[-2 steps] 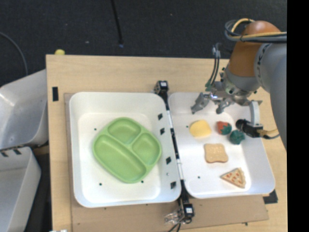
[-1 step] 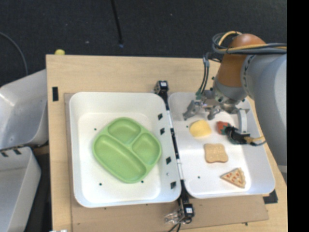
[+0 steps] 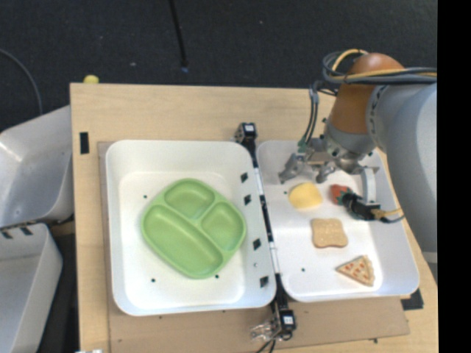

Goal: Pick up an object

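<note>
Yellow piece [image 3: 305, 195] lies ungrasped in the right bin [image 3: 390, 271]. My tool [image 3: 309, 169] hangs released just above it; pickup remains.

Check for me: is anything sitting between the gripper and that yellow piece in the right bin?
Nothing visible. The gripper hangs just above and behind the yellow piece, with bare bin floor between them. The toast slice and pizza slice lie nearer the camera; a red piece sits to its right.

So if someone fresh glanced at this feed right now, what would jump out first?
Probably the green divided plate, lying alone in the left bin. Next, the grey arm with its orange band, its gripper low over the far end of the right bin, just above a yellow food piece. A toast slice and a pizza wedge lie nearer the camera.
</note>
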